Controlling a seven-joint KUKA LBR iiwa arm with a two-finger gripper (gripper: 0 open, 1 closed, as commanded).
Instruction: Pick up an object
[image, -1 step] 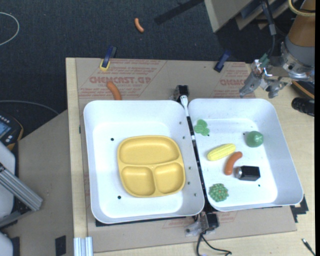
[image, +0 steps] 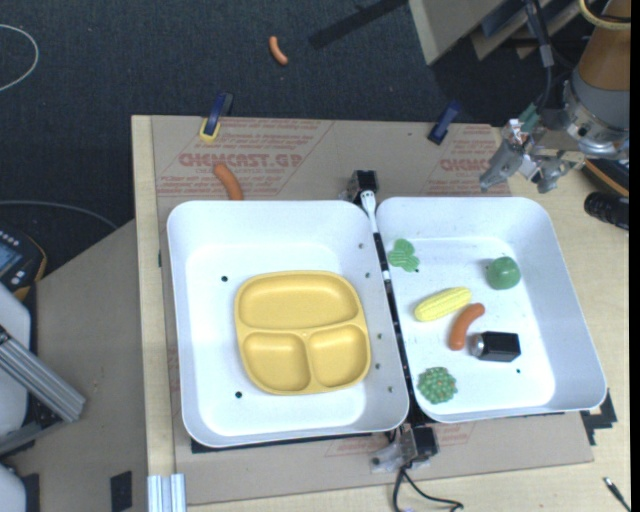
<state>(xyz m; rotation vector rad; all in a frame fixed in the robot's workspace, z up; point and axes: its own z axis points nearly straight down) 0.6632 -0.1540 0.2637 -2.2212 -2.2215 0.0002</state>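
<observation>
Gripper (image: 520, 160) hangs just past the right bin's (image: 560, 300) far rim, fingers spread and holding nothing; I'd go for the corn (image: 442, 303) mid-bin; probably light, hard, slick plastic, so pinch across its middle.

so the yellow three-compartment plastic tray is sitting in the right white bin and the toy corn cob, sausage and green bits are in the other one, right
Not quite. The camera view shows the yellow three-compartment plastic tray in the left white bin, not the right one. The yellow toy corn cob, the orange toy sausage and the green toy pieces, such as the round one, lie in the right white bin, as you said.
</observation>
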